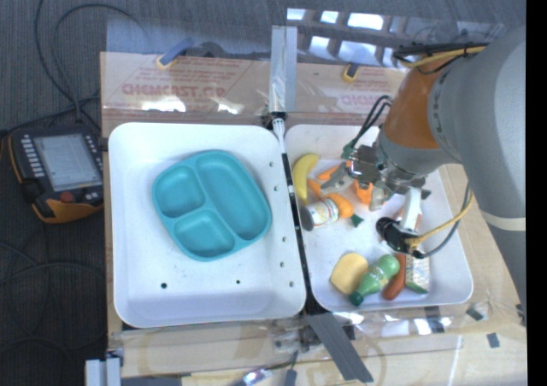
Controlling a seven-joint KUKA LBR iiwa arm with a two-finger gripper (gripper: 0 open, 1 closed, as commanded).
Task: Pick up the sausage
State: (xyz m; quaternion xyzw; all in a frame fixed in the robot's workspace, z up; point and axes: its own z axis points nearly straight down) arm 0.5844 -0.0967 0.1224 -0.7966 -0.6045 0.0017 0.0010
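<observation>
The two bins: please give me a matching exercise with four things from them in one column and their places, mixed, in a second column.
Things:
1. blue plate
2. banana
3. sausage
4. yellow lemon

Places:
A. right bin, near the front edge, between a green bottle and a small packet
B. right bin, close to the divider, far half
C. left bin, near its middle
D. right bin, front part, left of the green bottle

Pairs: 1-C, 2-B, 3-A, 4-D

sausage — reddish-brown, apparently tilted | right bin's near edge
</observation>
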